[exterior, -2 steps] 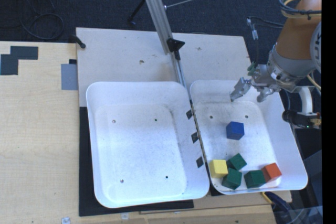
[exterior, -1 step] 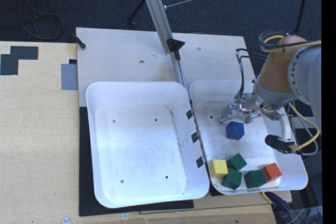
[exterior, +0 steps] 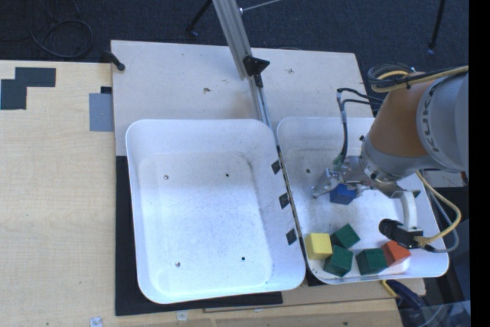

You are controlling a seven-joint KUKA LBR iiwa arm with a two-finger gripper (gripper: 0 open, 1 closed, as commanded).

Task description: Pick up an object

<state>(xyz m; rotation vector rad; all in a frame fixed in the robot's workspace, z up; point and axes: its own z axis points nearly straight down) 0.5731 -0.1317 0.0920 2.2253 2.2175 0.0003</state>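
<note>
My gripper hangs low in the right bin, near its middle, with the grey arm and its orange band coming in from the right. A blue block lies right against the gripper's lower right side, partly covered by it. At the bin's front lie a yellow block, three green blocks and an orange block. These are a short way in front of the gripper and apart from it.
The left bin sits beside the right one, the two joined by black clips. A slanted aluminium post rises behind the bins. Cables trail from the arm along the right bin's right edge.
</note>
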